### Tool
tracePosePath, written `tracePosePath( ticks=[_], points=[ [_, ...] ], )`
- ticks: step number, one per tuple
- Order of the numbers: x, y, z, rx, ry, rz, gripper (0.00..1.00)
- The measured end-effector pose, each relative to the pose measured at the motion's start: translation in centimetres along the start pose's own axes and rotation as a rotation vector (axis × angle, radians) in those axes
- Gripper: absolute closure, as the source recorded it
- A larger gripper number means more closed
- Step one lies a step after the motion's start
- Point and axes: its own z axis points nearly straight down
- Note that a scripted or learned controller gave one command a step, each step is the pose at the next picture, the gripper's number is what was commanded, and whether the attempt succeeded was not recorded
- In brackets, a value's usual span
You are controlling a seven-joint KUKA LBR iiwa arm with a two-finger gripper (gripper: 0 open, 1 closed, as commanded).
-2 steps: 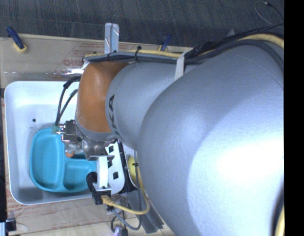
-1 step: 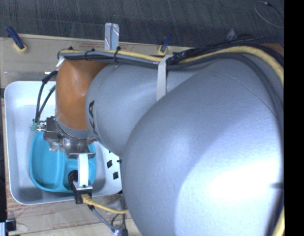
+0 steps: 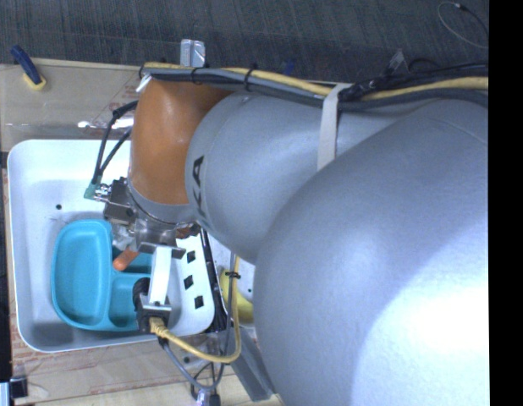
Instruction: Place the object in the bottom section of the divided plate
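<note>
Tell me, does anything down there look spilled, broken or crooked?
Nothing stands out. The blue divided plate lies flat in the white bin, a small orange object sits by its inner edge, and the arm covers the rest.

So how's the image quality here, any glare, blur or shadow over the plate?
Camera view: the blue divided plate is sharp and evenly lit; the grey arm, close to the lens, looks soft and hides much of the white bin; mild glare on the bin's rim, shadow under the wrist.

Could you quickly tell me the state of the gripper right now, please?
Gripper: over the blue divided plate; open or closed cannot be told.
</note>
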Motion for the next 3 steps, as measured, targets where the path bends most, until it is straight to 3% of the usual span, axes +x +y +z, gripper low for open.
tracePosePath(
  ticks=[1,2,3],
  points=[
    [1.0,-0.9,10.9,0.004,-0.002,-0.092,1.00],
    [-5.6,0.9,14.2,0.011,0.003,0.229,1.00],
    [2.9,-1.4,2.5,0.002,0.001,0.199,1.00]
  ],
)
